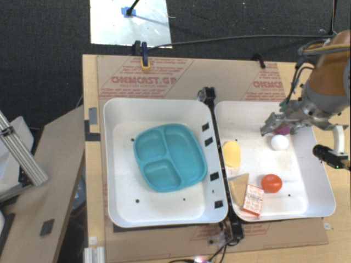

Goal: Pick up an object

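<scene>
A white ball point(279, 142) lay in the right bin point(318, 204), near its back right part. Just behind it sat a small purple object point(282, 130), partly covered by the claw point(281, 123), which hung low over that spot. Whether the claw was open or closed, or had hold of anything, could not be told from this angle. Forward in the same bin: a red tomato-like ball point(271, 183), a red-and-white packet point(253, 199) lying on a tan wedge point(238, 187), and a yellow piece point(232, 153) by the left wall. The left bin point(123, 201) held a teal divided plate point(169, 157). Both bins sat on the counter point(181, 73).
</scene>
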Controlling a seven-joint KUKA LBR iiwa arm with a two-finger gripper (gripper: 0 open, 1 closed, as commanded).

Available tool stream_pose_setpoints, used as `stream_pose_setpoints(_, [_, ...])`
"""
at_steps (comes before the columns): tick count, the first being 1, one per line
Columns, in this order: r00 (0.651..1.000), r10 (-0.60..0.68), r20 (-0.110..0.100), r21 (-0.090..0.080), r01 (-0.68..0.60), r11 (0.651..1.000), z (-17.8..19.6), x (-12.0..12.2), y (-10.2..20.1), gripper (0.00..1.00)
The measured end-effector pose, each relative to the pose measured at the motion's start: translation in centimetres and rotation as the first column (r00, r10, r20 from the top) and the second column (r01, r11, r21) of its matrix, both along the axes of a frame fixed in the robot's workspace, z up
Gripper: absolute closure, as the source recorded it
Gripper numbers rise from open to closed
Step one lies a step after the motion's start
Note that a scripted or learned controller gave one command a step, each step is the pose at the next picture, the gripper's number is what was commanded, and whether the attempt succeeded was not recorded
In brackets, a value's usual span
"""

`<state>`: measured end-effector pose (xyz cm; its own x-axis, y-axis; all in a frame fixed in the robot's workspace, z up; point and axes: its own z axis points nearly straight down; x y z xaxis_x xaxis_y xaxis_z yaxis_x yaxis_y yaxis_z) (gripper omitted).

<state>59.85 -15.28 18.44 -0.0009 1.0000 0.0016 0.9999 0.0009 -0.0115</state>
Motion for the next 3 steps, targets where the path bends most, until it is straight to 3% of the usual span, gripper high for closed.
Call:
stream_pose_setpoints(1, [1.0,0.003,0.013,-0.002,-0.003,1.0,0.8,0.3,0.0,0.0])
stream_pose_setpoints(3, [1.0,0.001,0.01,-0.001,-0.001,1.0,-7.9,0.1,0.6,0.0])
